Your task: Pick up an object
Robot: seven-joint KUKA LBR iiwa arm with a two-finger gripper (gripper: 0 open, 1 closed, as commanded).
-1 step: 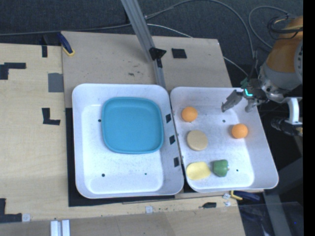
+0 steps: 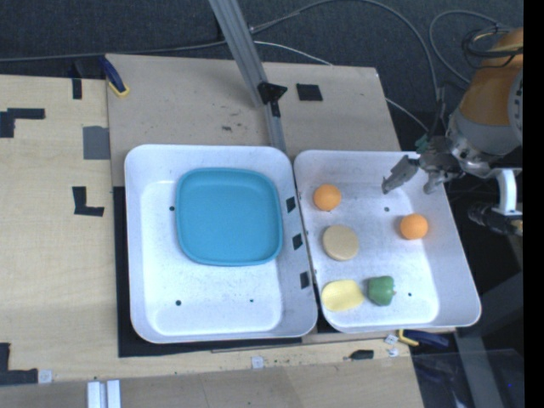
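The right bin holds two orange balls, a beige round piece, a yellow piece and a green piece. My gripper hangs over the bin's far right corner, fingers spread open with nothing between them. The nearer orange ball lies just below and in front of it, apart from the fingers. The arm comes in from the right edge.
The left bin holds a blue square plate. A slanted metal pole crosses behind the bins. Cables run over the dark floor at the back right.
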